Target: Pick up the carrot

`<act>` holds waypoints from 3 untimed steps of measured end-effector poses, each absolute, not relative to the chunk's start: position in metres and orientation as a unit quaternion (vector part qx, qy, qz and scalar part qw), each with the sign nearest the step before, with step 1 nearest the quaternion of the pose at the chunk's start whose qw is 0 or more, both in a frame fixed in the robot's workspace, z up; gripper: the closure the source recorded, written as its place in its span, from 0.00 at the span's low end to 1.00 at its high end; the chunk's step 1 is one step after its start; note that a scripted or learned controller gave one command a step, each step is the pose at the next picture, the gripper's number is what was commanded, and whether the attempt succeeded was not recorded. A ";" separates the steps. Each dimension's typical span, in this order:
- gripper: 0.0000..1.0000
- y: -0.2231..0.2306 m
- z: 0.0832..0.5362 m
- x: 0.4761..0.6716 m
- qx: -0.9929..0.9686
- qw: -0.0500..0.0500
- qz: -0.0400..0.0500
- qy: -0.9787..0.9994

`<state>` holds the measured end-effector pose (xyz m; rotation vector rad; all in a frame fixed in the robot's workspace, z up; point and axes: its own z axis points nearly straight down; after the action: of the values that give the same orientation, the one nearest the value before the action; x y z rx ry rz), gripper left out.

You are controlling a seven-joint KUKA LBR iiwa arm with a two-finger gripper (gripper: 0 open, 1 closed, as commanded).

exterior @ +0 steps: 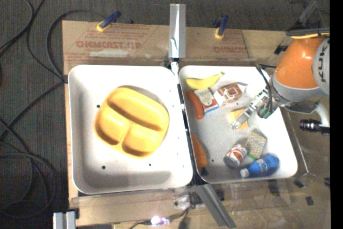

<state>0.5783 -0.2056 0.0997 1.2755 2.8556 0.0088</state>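
The carrot (199,152), orange and tapered, lies along the left wall of the right bin (284,139), near its front corner. My gripper (242,118) reaches in from the right and hangs over the middle of that bin, above a small yellow wedge (239,119). It is well to the right of the carrot and further back, and nothing shows held in it. The arm's orange band (303,64) sits over the bin's right rim.
The right bin also holds a banana (202,82), a red-orange sausage (195,104), two small packets (231,93), a red can (235,156), a tan cracker block (256,143) and a blue bottle (261,165). A yellow divided dish (132,120) lies in the left bin (80,131).
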 end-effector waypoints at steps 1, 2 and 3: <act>1.00 -0.205 0.109 0.579 0.408 0.008 0.004 0.913; 1.00 -0.141 0.196 0.625 0.612 0.000 -0.001 0.791; 1.00 -0.165 0.124 0.655 0.580 0.022 0.008 0.815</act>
<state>0.6549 -0.1645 0.1241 1.7960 2.5246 0.0254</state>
